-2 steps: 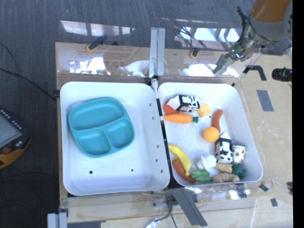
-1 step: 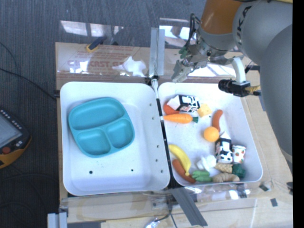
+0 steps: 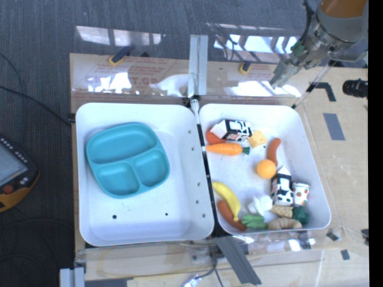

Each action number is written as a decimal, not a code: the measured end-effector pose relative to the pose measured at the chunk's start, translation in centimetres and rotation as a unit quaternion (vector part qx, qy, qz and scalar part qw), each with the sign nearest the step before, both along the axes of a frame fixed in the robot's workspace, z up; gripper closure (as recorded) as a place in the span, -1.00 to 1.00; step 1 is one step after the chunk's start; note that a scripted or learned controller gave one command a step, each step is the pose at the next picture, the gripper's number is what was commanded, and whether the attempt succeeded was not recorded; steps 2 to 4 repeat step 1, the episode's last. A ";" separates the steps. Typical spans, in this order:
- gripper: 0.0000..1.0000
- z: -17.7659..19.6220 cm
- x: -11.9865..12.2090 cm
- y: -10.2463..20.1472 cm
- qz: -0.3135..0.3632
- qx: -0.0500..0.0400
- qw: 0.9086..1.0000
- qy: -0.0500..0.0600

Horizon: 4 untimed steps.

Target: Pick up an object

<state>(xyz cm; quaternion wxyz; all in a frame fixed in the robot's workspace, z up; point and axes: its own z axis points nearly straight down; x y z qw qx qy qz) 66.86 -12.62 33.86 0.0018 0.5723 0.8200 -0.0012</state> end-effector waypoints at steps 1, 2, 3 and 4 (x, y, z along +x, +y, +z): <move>1.00 -10.7 -0.6 0.8 0.079 0.001 0.997 0.001; 1.00 -10.7 -0.6 0.8 0.079 0.001 0.997 0.001; 1.00 -10.7 -0.6 0.8 0.079 0.001 0.997 0.001; 1.00 -10.7 -0.6 0.8 0.079 0.001 0.997 0.001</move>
